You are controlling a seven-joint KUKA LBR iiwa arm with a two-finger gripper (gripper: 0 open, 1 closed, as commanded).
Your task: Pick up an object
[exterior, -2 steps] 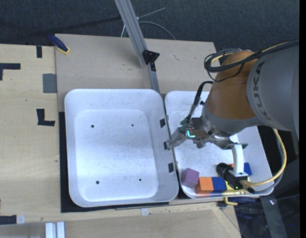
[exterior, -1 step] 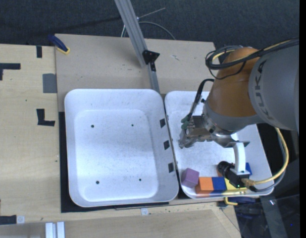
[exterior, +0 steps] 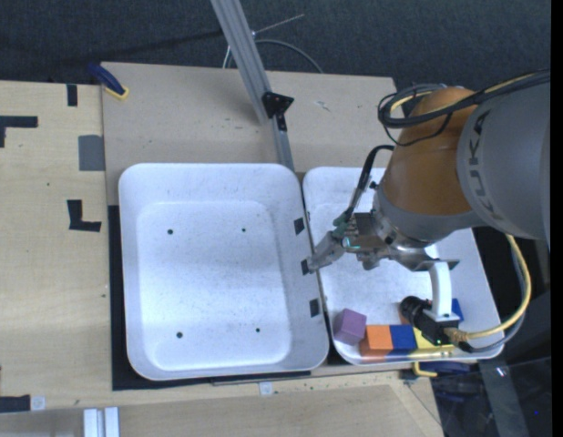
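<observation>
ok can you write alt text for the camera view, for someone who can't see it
A grey and orange robot arm reaches from the right over the right of two white bins, its hand above the bin floor near the wall between them. Purple, orange and blue blocks sit along the right bin's near edge, beside the left bin.

Grey arm [exterior: 509, 162] with orange band, black cables, yellow hose.

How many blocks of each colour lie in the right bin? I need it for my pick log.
Purple block: 1
Orange block: 1
Blue block: 1
Total: 3, in a row by the right bin's near edge. Another blue patch beside the arm's white part may be a further block; too hidden to count.
</observation>
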